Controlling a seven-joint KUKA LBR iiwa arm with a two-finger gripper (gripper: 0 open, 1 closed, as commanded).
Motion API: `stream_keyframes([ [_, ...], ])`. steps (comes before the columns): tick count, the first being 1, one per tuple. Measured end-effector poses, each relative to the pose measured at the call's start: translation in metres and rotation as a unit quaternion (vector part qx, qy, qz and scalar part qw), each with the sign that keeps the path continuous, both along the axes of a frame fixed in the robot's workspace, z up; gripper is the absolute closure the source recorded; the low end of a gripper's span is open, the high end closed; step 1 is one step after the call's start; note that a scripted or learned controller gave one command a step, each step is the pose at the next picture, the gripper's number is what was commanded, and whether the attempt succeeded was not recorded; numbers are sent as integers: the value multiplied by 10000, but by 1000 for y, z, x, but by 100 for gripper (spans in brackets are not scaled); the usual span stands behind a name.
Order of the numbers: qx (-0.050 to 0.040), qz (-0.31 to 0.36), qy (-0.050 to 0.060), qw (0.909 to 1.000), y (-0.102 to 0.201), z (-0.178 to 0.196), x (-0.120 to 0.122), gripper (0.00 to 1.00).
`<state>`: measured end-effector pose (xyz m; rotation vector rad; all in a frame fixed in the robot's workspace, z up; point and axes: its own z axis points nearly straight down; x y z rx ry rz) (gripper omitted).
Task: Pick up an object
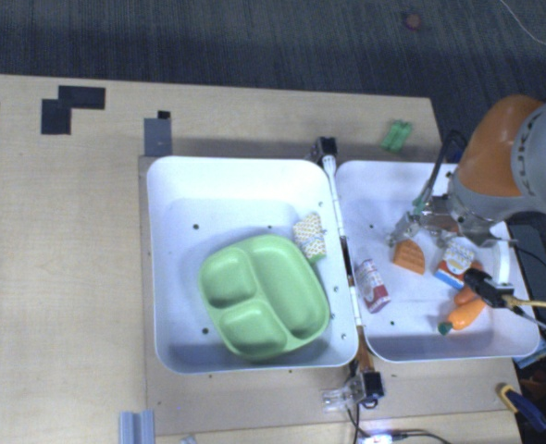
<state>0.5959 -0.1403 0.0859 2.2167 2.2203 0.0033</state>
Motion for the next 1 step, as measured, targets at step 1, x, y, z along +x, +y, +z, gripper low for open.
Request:
stream_keyframes([
  [1, 0, 7, -37, 10000, 1, 12, 2, 100],
])
